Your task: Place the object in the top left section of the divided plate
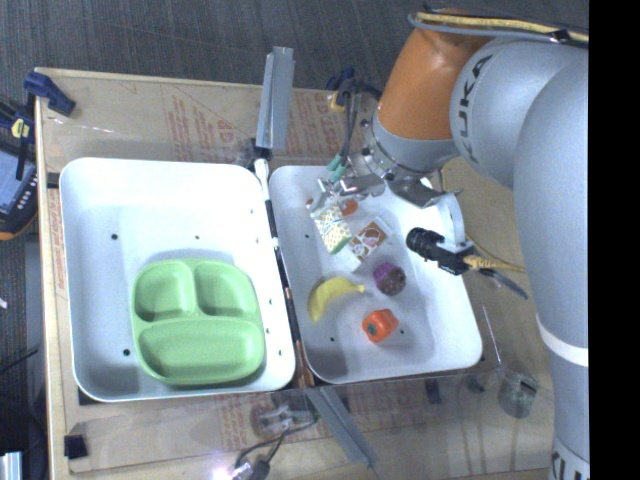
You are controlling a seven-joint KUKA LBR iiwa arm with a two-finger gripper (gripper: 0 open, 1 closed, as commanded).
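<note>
The green divided plate (200, 323) is lying in the left bin (90, 268), its top left section bare. In the right bin (455, 343), a banana (332, 294), packets (333, 230) and other items are being approached by the claw (338, 183); its state cannot be told. Pick-up is judged pending; a grasp is called for next.

Smooth matt green plastic plate (198, 323), glossy white plastic bins (90, 198), bare wooden bench (150, 118)

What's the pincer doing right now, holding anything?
Pincer: low over the right bin's far end; grip state cannot be told, nothing seen held.
</note>
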